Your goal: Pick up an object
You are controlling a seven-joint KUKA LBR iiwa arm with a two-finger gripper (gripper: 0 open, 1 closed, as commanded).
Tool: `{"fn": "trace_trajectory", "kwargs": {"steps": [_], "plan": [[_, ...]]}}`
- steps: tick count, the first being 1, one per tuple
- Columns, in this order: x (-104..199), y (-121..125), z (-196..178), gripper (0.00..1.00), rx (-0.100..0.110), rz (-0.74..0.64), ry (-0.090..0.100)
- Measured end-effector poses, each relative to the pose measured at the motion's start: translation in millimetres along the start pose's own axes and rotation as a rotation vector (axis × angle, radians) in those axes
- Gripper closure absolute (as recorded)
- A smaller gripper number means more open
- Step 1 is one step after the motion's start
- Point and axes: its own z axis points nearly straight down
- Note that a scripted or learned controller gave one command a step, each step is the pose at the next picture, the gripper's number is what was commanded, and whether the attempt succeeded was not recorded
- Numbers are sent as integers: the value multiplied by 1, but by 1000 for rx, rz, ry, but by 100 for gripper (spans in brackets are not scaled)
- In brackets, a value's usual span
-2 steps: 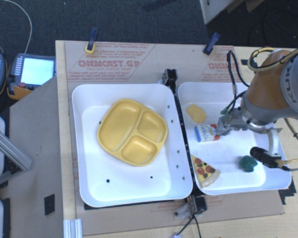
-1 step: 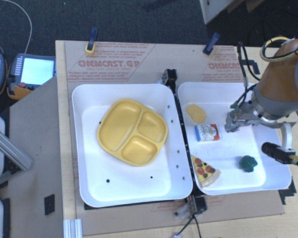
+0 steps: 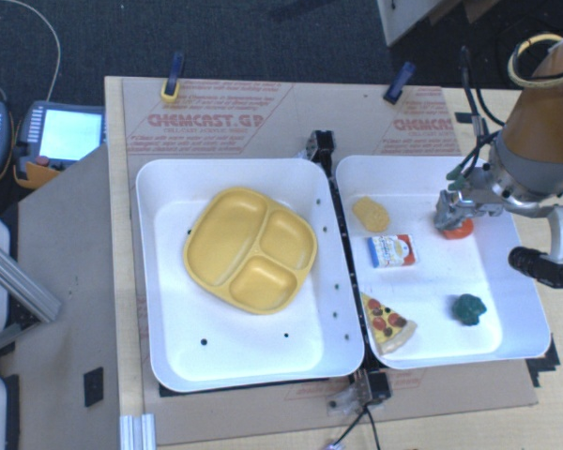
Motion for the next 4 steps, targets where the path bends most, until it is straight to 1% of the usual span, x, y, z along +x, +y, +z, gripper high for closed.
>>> {"fn": "trace_trajectory", "kwargs": {"steps": [2, 3, 4], "plan": [[-3, -1, -88, 100, -2, 1, 0], [53, 16, -77, 100, 3, -1, 1], [112, 21, -70, 100, 7, -2, 2]]}}
